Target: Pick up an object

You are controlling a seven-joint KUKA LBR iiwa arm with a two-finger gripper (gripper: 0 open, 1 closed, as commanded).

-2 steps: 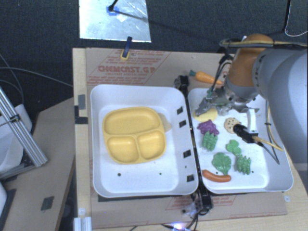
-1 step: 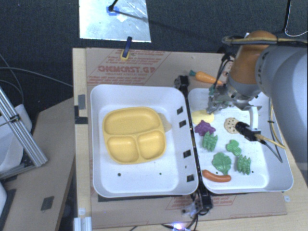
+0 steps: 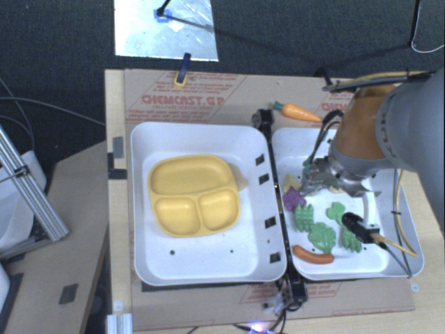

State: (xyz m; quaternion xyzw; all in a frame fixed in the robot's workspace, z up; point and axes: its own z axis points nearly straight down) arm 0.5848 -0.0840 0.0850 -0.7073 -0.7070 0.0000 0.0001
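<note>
Here, the arm point(image 3: 389, 127) reaches in from the right and bends down over the right bin point(image 3: 295, 145), its wrist low above the bin's upper left part. Whether the jaws are spread or pressed together, I cannot tell; the wrist hides them, and nothing can be seen between them. Just below and left of the wrist lies a purple toy point(image 3: 293, 200), close to the bin's left wall, with a small pale yellow piece point(image 3: 291, 184) just above it. Four green toys point(image 3: 322, 236) lie scattered through the middle of the same bin, near one another. A sausage point(image 3: 313, 255) lies flat near the front wall, below the green toys. A carrot point(image 3: 300, 112) lies outside the bin, on the cardboard point(image 3: 201, 99) behind it. The left bin point(image 3: 208, 259) holds a yellow plate point(image 3: 195, 195) with three compartments, lying flat near its middle. Both bins rest side by side on the cardboard, which covers the tabletop point(image 3: 73, 186).
</note>
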